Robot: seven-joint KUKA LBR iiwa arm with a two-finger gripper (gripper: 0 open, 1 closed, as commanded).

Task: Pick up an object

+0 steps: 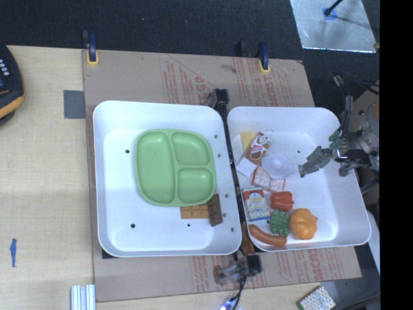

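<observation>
Sitting side by side, the left bin (110, 173) holds a green plate (174, 166) and brown blocks (203, 210), the right bin (342, 218) a heap of toy food: orange pumpkin (303, 224), red pepper (282, 201), sausage (266, 237), small cartons (257, 148). Over the right bin's right side, the gripper (314, 162) hangs with nothing visibly in it; spread or pressed together, I cannot tell

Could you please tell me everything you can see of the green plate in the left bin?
The green plate is a pale green, rounded-square tray, plastic by its look, moulded into three compartments: one tall section on the left and two smaller ones stacked on the right. All three look bare. It lies flat, right way up, on the floor of the left bin, slightly above centre. A small brown block sits at its lower edge, apparently touching it.
</observation>
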